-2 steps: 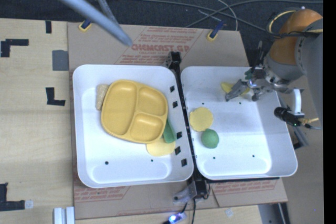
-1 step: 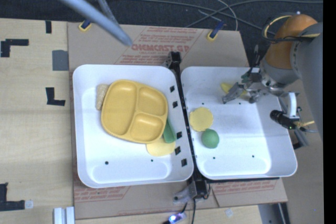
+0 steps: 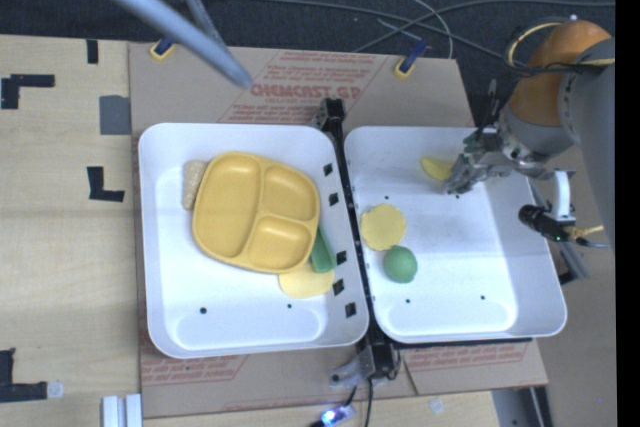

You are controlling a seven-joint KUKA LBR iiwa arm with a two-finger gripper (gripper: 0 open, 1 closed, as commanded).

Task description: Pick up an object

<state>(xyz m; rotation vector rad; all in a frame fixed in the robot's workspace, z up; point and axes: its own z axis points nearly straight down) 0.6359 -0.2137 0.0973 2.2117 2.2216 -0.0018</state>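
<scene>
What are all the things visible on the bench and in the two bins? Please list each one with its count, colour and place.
bins: 2, white, side by side on the cardboard.
divided plate: 1, yellow, left bin.
beige piece: 1, tan, left bin, partly under the plate's left edge.
green piece: 1, green, left bin, at the plate's right edge.
flat yellow piece: 1, pale yellow, left bin, below the plate.
yellow disc: 1, yellow, right bin.
green ball: 1, green, right bin, below the disc.
small yellow piece: 1, yellow, right bin, beside the claw.
arm: 1, grey and orange, from the right.
claw: 1, dark, over the right bin.
</scene>
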